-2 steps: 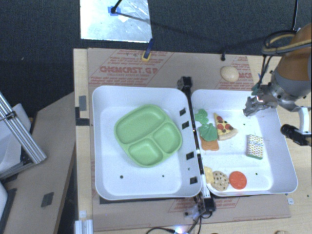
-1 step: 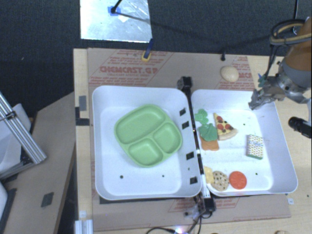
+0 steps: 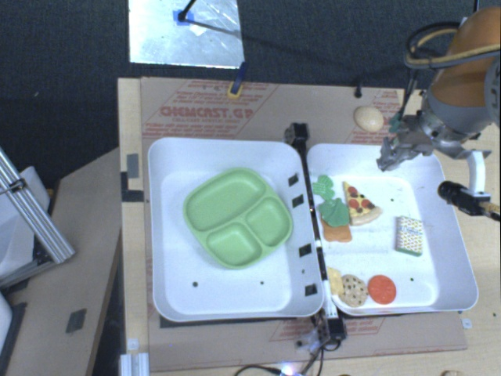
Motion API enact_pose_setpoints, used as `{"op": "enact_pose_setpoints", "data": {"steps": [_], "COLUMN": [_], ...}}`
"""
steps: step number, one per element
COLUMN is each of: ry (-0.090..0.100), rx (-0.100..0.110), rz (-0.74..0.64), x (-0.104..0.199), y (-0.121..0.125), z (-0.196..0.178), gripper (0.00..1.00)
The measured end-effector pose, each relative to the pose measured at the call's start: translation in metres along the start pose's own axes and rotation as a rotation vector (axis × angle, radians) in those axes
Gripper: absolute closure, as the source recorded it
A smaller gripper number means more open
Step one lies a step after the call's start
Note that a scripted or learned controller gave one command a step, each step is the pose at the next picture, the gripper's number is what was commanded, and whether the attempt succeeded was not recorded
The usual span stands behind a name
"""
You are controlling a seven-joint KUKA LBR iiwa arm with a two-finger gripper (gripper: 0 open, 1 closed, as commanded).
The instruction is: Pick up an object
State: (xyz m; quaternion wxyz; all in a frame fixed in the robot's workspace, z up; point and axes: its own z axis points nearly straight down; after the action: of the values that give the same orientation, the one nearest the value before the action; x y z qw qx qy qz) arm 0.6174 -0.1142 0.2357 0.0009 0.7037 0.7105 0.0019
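Arm (image 3: pixel 462 77): grey with an orange band, enters from the right, wrist over the far right corner of the right bin
Gripper (image 3: pixel 389 160): points down and left over the far edge of the right bin, tips just above the bin's far right floor
Jaws: state cannot be told; the fingers appear as one dark mass and nothing is seen between them
Right bin (image 3: pixel 438 233): shallow, white, holds all the small items
Pizza slice (image 3: pixel 361 203): near the bin's middle, nearer and left of the gripper, apart from it
Green leaf (image 3: pixel 332 203): at the left wall of the right bin, just beside the pizza slice on its left
Orange piece (image 3: pixel 337 233): under the near edge of the green leaf, touching it
Box (image 3: pixel 409 236): small, patterned, right of the pizza slice, apart from it, towards the right wall
Cookie (image 3: pixel 353 291): near left corner of the right bin
Red disc (image 3: pixel 382 289): just right of the cookie, at the near wall
Yellow piece (image 3: pixel 335 277): pale, touching the far left of the cookie, against the left wall
Left bin (image 3: pixel 168 210): shallow, white, beside the right bin, the walls joined by black clips
Tray (image 3: pixel 238 217): green, three compartments, tilted in plan, in the middle of the left bin
Egg (image 3: pixel 369 118): tan, on the cardboard beyond the right bin, left of the gripper, outside both bins
Cardboard (image 3: pixel 203 108): printed sheet beneath both bins
Foil sheet (image 3: pixel 184 20): at the far left, beyond the cardboard, on dark floor
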Motion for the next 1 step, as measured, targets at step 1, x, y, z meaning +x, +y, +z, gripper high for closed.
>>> {"op": "enact_pose_setpoints", "data": {"steps": [1], "ry": [0.000], "rx": [0.002], "rz": [0.000], "x": [0.0439], "y": [0.0042], "z": [0.0023], "gripper": [1.00]}}
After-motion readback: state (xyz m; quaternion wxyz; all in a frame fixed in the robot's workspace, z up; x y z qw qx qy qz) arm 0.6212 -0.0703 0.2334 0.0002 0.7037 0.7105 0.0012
